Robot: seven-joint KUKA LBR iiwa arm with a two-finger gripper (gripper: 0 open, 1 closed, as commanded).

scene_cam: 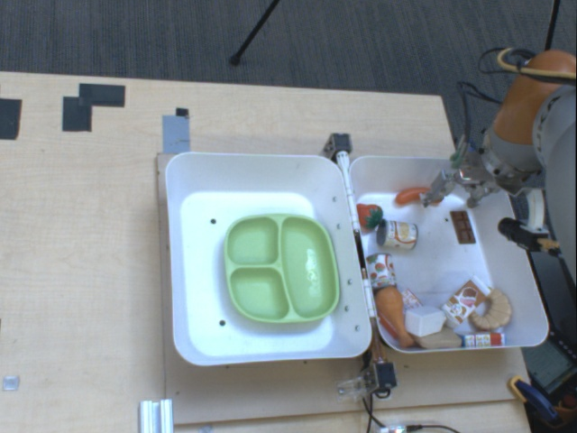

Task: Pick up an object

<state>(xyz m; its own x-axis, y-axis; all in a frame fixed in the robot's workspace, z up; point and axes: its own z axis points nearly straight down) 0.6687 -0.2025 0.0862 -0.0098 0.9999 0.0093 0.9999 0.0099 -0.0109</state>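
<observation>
Hovering over the right bin (pixel 532 318), the gripper (pixel 458 186) carries nothing.

From where I stand, the grey arm (pixel 532 120) comes in from the right, and its two fingers are spread apart above the far part of that bin, just beside a small orange-red piece (pixel 412 195) — I see no object between them. A dark brown bar (pixel 462 226) lies near, a little toward me. By the wall between the bins sit a red piece with green top (pixel 369 215) and a small can (pixel 400 234). In the near part of the bin lies a heap — a carrot (pixel 392 312), a white block (pixel 424 320), a small carton (pixel 466 302) and a croissant (pixel 494 308), all close together. In the left bin (pixel 189 332) rests a green divided plate (pixel 281 268), lying flat near the middle.
</observation>
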